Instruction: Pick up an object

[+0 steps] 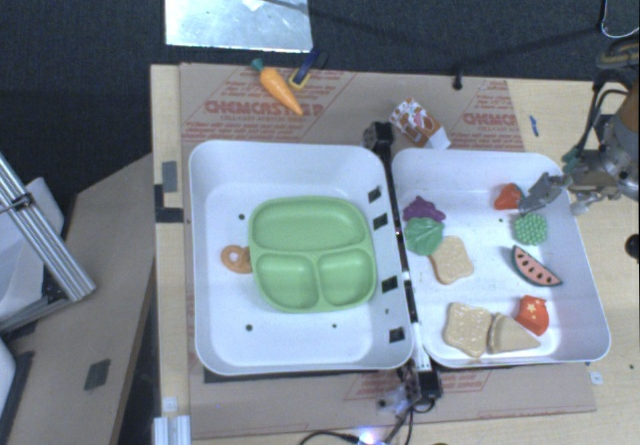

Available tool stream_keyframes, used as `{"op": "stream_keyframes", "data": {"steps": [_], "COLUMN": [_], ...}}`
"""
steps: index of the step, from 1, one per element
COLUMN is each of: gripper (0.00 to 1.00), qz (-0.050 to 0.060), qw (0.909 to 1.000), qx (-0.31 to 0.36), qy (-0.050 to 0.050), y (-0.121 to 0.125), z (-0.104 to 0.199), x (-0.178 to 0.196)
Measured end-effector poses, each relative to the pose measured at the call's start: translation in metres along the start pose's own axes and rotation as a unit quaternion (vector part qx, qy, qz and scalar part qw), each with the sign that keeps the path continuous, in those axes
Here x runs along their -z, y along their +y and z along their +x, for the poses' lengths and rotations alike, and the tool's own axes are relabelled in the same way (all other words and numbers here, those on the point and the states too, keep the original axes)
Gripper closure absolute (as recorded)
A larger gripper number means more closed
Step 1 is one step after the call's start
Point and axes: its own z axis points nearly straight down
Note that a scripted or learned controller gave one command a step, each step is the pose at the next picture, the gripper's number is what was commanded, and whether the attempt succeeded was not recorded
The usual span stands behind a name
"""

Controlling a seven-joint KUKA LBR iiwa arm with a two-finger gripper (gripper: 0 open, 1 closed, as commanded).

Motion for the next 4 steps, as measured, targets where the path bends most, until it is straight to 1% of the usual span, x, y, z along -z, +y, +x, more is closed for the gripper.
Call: {"op": "stream_keyframes", "data": {"steps": [1,2,3,4], "gripper": [0.00,0.00,0.00,0.00], "qz": [-0.005,-0.004,-0.004,-0.008], "qw": [1.0000,1.0000,1.0000,1.0000], "qx": [0.001,0.002,0.000,0.000], "qy": [-0.001,-0.001,-0.001,-0.004], "y": [0.002,0.010,0.012,0.014], "z": [0.000,0.002,-0.008,-0.011], "x": [0.006,-0.038,-0.090,-0.137]}}
